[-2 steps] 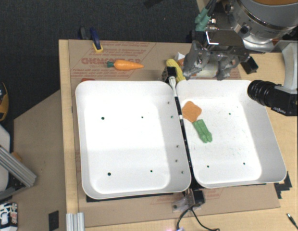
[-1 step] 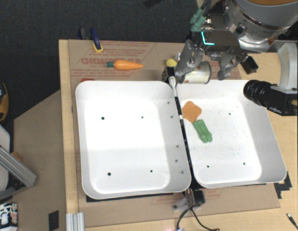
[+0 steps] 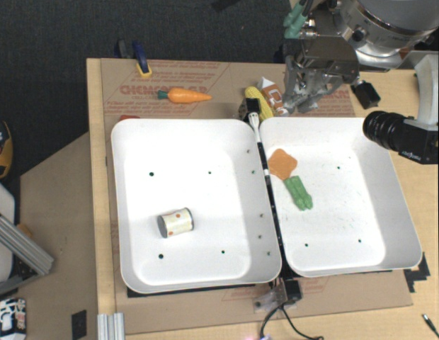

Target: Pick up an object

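Gripper (image 3: pixel 305 103) hangs off the grey arm at the upper right, over the bench just beyond the far rim of the right bin (image 3: pixel 407 225), near that bin's far left corner; from this slant I cannot tell whether it is spread or pressed together, and no object can be made out in it.

Three things lie in the bins; a small white can (image 3: pixel 176 222) with a pale yellow label lies on its side in the left bin (image 3: pixel 120 144), toward the near left part of its floor, well apart from the gripper; an orange piece (image 3: pixel 282 163), flat and roughly square, lies in the right bin close to its left wall; a green piece (image 3: pixel 299 193), long and knobbly, lies just nearer the camera than the orange one, its far end touching or almost touching it.

Beyond the bins, on the cardboard sheet (image 3: pixel 170 76), a toy carrot (image 3: pixel 185 95) lies on its side behind the left bin; a yellow thing (image 3: pixel 253 93) and a small black thing (image 3: pixel 251 110) sit just beside each other where the two bins meet, near the gripper; a blue and yellow clamp (image 3: pixel 140 59) sits at the sheet's far left edge.
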You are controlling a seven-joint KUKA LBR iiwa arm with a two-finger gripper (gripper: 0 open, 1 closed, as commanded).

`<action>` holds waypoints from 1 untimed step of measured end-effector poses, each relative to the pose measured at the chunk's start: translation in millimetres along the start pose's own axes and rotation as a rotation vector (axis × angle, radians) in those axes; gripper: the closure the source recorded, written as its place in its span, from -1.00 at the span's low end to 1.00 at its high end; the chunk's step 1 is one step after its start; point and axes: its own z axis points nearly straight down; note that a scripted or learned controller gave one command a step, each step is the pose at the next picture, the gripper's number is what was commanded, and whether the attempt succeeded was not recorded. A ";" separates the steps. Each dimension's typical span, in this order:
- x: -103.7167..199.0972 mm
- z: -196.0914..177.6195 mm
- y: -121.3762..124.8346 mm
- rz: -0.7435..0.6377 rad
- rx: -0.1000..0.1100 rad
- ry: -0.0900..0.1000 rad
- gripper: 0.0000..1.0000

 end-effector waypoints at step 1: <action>32.4 258.4 -3.8 0.000 0.020 -0.005 1.00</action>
